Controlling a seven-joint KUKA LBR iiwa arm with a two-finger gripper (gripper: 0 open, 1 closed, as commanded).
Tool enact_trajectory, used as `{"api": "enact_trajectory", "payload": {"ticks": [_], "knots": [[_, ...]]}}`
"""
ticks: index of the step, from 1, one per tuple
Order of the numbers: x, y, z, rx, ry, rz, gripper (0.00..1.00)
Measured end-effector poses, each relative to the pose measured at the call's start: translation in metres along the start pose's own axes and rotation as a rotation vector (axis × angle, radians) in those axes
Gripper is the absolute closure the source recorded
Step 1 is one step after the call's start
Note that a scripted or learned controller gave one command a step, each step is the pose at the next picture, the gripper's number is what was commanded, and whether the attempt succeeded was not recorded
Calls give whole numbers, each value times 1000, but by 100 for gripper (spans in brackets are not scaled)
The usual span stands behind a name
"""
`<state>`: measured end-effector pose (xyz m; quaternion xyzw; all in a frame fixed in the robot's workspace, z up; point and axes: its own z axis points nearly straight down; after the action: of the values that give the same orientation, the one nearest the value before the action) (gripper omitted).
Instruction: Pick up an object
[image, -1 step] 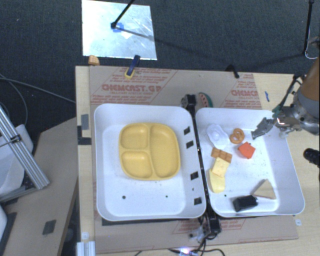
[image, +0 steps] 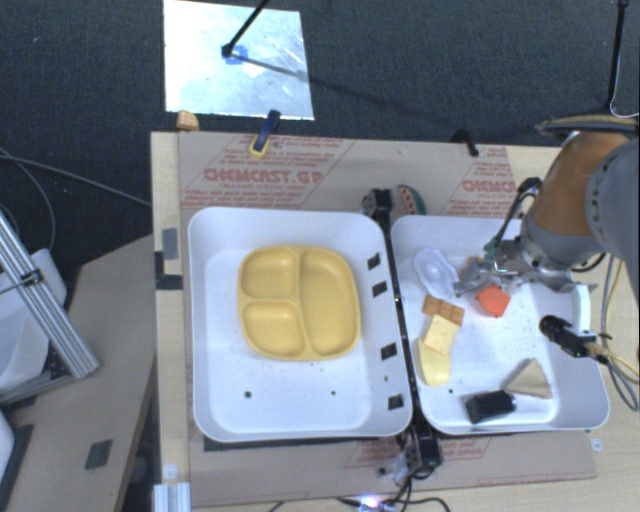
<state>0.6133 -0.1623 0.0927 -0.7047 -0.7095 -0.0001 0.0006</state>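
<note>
**Over the right bin: gripper beside an orange block**

At the right of the frame, the arm (image: 612, 200) reaches in over the right bin (image: 592, 402). Its gripper (image: 470, 278) hangs over the upper middle of that bin, pointing left. From this angle it cannot be told whether the gripper is spread or pressed together.

An orange block (image: 492, 301) lies just below the gripper in the frame. It is very close to the gripper or touching it; which one cannot be told. A clear spoon (image: 434, 267) lies just left of the gripper. Below the spoon is a brown cracker (image: 443, 310). A pale yellow slab (image: 436, 352) touches the cracker's lower edge and runs down toward the bin's lower left. Near the bin's lower edge sits a black block (image: 490, 406), with a tan wedge (image: 531, 379) just to its upper right.

At the middle of the frame, the left bin (image: 212, 400) holds a yellow plate (image: 300, 300) with three compartments, set near the bin's centre. Both bins sit side by side, touching, on the counter (image: 300, 172), which is covered with brown card printed in red. A small blue and yellow clip (image: 265, 132) lies at the counter's upper edge, well apart from the bins.
</note>
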Motion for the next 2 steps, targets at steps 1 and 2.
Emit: {"api": "enact_trajectory", "payload": {"ticks": [1, 2], "knots": [[60, -36, 5, -10, -3, 2, 0], [58, -35, -5, -11, -3, 4, 100]]}}
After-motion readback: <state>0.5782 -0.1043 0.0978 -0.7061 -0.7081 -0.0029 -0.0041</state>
